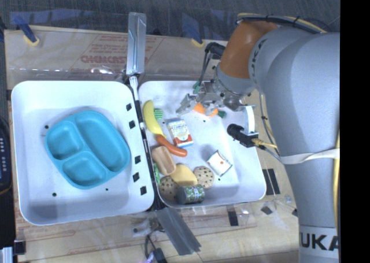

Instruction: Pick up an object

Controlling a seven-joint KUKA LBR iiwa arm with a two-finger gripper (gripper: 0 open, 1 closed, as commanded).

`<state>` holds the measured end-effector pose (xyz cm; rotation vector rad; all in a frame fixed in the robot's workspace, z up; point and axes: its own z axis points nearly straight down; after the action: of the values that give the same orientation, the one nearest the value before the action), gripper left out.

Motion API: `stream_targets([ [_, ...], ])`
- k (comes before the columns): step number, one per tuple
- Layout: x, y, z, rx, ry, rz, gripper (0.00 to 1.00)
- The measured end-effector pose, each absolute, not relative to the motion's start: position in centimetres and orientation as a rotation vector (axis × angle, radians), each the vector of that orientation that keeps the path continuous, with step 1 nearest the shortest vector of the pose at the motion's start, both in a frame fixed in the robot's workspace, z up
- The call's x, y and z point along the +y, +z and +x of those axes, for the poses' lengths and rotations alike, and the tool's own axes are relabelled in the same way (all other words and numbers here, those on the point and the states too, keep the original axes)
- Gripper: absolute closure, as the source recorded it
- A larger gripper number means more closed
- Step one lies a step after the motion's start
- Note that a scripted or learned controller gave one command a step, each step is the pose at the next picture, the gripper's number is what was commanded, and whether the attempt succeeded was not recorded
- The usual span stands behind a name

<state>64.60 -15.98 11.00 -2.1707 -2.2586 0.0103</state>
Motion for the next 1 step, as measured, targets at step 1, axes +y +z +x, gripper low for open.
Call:
stream_targets([
  [1,-18.68,10.41,65.75,-2.354,-0.038,-2.085,0.00],
])
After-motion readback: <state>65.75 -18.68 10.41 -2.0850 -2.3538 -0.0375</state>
